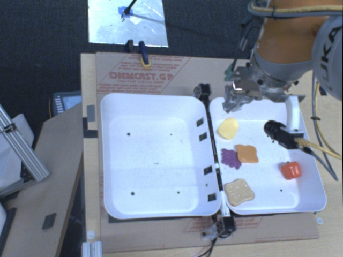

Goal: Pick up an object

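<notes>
The right bin (311,197) holds several small toy foods. A yellow piece (228,128) lies near its back left, with a purple piece (230,157) and an orange slice (247,153) side by side in front of it. A tan slice of toast (239,191) sits at the front left, and a red pepper (291,170) lies toward the right. My gripper (235,99) hangs over the bin's back left corner, just behind the yellow piece and above it. I see nothing held in it.
The left bin (112,159) stands beside the right one, and black clips (203,138) run along the shared rim. Both bins rest on a cardboard sheet (144,71). A shiny foil sheet (127,15) lies behind the bench.
</notes>
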